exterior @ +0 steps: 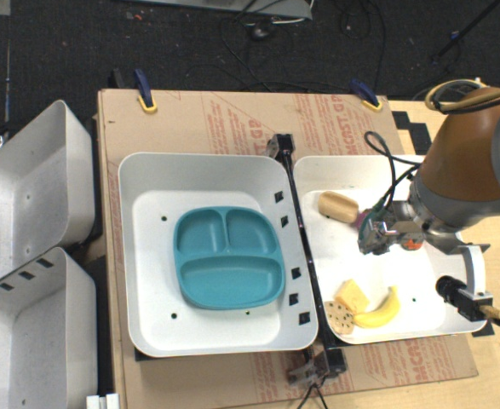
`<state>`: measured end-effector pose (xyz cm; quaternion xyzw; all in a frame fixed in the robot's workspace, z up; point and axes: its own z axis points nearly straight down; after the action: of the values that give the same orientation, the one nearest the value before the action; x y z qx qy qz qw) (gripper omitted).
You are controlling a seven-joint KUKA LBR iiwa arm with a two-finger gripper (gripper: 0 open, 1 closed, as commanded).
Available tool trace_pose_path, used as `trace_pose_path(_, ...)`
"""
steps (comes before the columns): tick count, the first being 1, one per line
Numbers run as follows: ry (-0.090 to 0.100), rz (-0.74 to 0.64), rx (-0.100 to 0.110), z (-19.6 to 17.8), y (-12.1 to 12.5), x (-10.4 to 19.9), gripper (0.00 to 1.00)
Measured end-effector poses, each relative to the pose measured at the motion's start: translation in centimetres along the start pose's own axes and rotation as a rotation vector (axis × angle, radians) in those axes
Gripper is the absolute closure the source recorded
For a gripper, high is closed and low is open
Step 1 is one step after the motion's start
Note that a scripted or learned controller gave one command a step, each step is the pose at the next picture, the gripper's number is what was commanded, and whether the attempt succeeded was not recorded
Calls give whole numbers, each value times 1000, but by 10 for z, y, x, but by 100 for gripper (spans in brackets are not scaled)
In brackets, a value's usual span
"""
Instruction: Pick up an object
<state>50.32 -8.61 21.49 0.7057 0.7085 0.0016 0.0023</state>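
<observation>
The gripper (374, 233) hangs over the right bin (420, 318); its grip I cannot tell. A tan cylinder (339, 206) lies just beside it at ten o'clock. Best to centre over the cylinder before descending.

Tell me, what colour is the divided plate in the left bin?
Teal blue plate, plain to see in the camera view.

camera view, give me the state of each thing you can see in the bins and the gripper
teal divided plate: lying flat in the left bin, nothing on it
tan cylinder: on its side in the right bin
banana: lying flat, near front edge
cheese wedge: resting beside the banana
gripper: low over the right bin, holding nothing visible
</observation>
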Motion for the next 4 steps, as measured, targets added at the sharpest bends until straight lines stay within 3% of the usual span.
trace_pose_path(1, 0, 1, 1, -32, 1, 0, 100)
trace_pose_path(4, 2, -4, 4, -12, 75, 138, 100)
